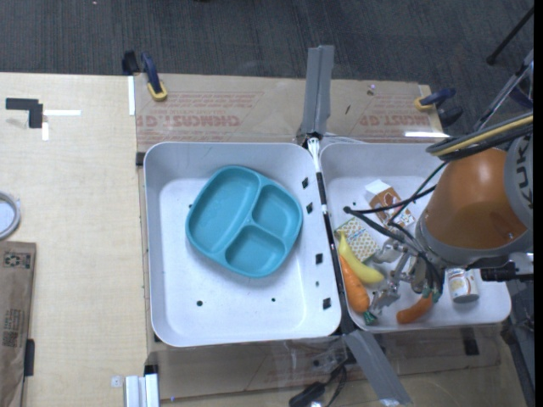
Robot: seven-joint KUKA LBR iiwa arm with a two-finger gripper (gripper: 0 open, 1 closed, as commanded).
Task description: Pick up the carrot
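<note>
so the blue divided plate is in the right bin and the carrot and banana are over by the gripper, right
Not quite: the blue divided plate lies in the left bin, not the right one, as the camera view shows. The carrot and banana are indeed in the right bin, by the gripper.

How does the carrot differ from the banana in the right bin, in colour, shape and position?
The carrot is orange; the banana is yellow. The carrot looks straight and tapers toward a green end near the front wall, while the banana curves. The carrot lies nearer the front of the right bin; the banana lies just behind it. Both lie flat near the divider, left of the end effector.
</note>
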